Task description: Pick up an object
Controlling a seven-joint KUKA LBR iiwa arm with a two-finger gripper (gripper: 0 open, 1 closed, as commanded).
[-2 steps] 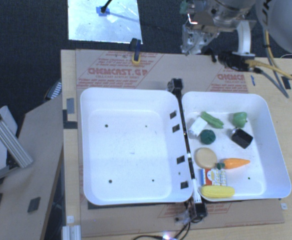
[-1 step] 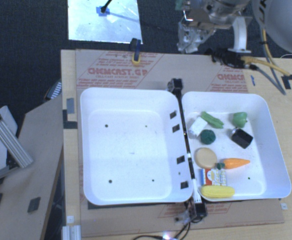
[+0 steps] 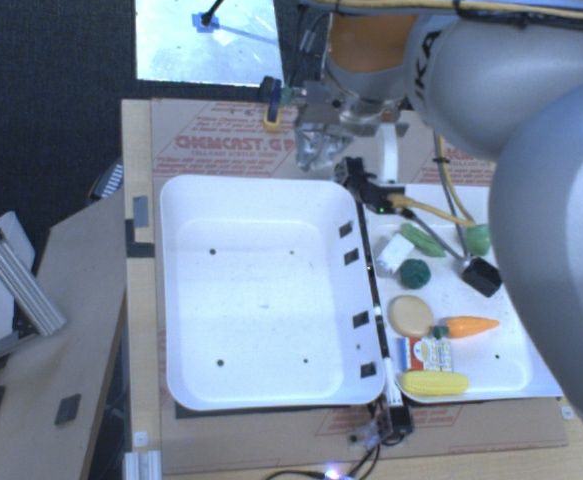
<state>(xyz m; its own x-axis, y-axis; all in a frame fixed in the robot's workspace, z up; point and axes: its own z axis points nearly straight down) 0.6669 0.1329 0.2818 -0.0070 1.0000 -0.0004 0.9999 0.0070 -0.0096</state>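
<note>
camera view looks down on 2 white bins on the counter (image 3: 141, 298). left bin (image 3: 186, 368) fills the middle of the frame; right bin (image 3: 511, 363) sits at the right, partly covered by the grey arm (image 3: 531, 118).

the gripper (image 3: 316, 148) hangs at top centre, above the far rim of the left bin and well apart from the objects. its tips are blurred against the cardboard, so i cannot tell whether the jaws are wide or narrow, and nothing is visibly between them.

candidates all lie in the right bin, lower right of the frame: a dark green ball (image 3: 415, 273), a tan disc (image 3: 410, 315), an orange carrot (image 3: 461, 326), a yellow block (image 3: 433, 384) touching the near rim, a black block (image 3: 482, 276) and a light green piece (image 3: 422, 239).

the carrot looks like the easiest pick: probably light, stiff plastic, smooth and a little slippery, tapering to the right. take it across the thick left half, jaws closing over its narrow width, not the tip. the tan disc lies just beside it, so the jaws need to come down clear of that. the ball would likely roll away.
</note>
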